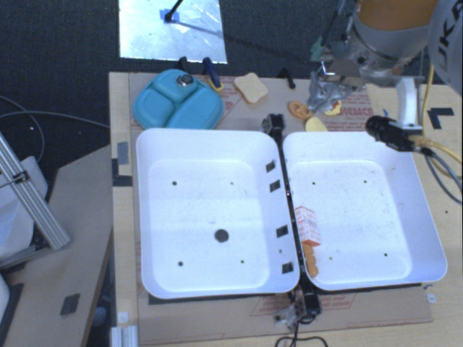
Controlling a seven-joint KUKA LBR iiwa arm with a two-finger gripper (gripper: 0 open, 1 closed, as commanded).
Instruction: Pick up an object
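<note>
**Gripper parked behind the right bin, objects scattered**

Objects first: a red-and-white packet (306,224) lies in the right bin (405,215), right up against that bin's left wall, with a small orange piece (311,257) just below it, also hugging the wall. The left bin (155,194) has a small dark round thing (221,235) on its floor, toward the lower middle.

More stuff sits on the bench (123,107) behind the bins, outside of them. There's a yellow rounded piece (315,124) touching the back rim of the right bin, an orange ring-ish item (297,109) just behind that, and a tan slice that looks like toy bread (250,87) further left. A blue sectioned tray (178,101) sits behind the left bin, with a blue-handled thing (211,72) just beside it.

The gripper (327,92) hangs over the bench behind the right bin's back-left corner, near the orange ring and the yellow piece. Honestly can't tell whether it's spread or closed, it's a blurry tangle of metal from this angle, and whether anything is in it is unclear too. The arm (394,13) with its orange band comes in from the upper right.

A shiny sheet (145,20) lies on the dark floor past the bench.
</note>
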